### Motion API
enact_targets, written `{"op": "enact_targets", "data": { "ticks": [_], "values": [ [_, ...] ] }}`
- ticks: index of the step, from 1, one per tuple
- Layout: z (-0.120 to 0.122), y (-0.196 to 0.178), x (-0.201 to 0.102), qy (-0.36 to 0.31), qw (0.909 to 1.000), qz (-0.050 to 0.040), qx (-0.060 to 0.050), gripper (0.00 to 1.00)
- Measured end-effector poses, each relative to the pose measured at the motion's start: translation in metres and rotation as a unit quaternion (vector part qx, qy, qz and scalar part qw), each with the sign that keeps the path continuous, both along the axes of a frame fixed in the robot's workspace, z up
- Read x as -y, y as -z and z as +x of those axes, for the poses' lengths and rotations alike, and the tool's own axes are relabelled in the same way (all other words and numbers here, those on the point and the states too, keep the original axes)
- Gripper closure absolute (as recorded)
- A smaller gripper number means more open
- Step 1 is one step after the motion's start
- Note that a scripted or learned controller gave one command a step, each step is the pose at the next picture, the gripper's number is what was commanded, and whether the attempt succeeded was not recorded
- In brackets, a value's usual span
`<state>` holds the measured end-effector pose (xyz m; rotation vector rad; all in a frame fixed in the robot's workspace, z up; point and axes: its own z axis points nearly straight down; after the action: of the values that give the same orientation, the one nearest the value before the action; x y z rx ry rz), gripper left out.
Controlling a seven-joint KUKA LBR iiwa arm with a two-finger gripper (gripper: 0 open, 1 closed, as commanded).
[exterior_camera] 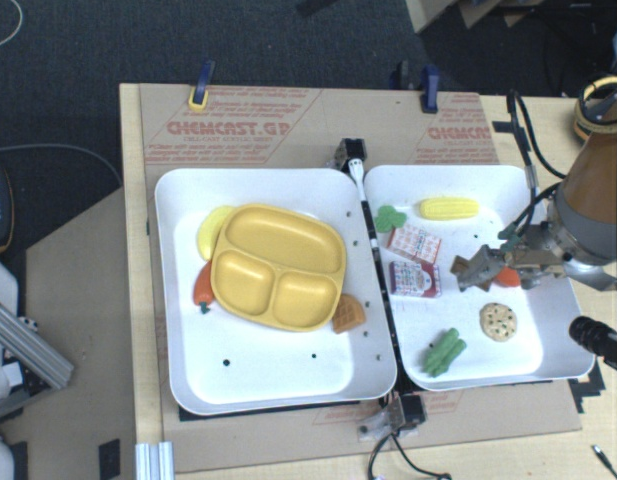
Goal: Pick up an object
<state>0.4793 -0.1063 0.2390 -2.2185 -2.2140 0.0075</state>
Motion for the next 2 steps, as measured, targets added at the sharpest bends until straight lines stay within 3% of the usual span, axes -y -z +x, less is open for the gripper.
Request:
{"op": "enact_targets", "data": {
  "ticks": [1, 2],
  "values": [
    [0.002, -0.004, 0.000, -0.001, 1.0000, -0.0007, 0.004, 0.00],
    [-0.009, 0.052, -0.001, -0.001, 1.0000, 0.0003, 0.000, 0.00]
  ]
}}
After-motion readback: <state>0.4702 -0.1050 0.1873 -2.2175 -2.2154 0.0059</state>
